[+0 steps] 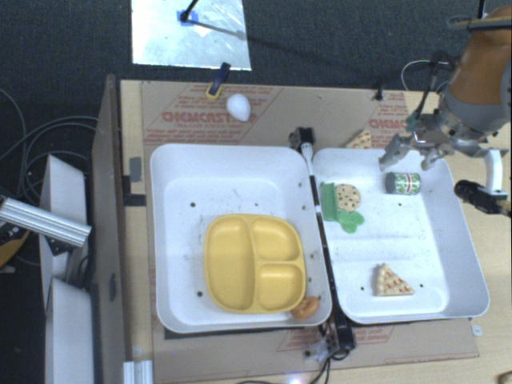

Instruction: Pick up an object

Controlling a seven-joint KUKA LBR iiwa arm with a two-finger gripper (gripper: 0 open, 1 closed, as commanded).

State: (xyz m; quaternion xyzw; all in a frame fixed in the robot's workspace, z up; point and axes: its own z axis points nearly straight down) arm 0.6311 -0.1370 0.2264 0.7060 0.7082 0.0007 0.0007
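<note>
Two bins (240, 162); one yellow tray (254, 262); one can (402, 183) beneath jaws (410, 154) spread, released.

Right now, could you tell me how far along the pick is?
Done: the tool is poised over the right bin, fingers spread above the small can. In hand: nothing; the can lies on the bin floor. Left: descend, close, lift.

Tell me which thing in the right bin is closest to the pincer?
The small can, lying on its side just below the pincer. The cookie and pizza slice lie farther away.
</note>
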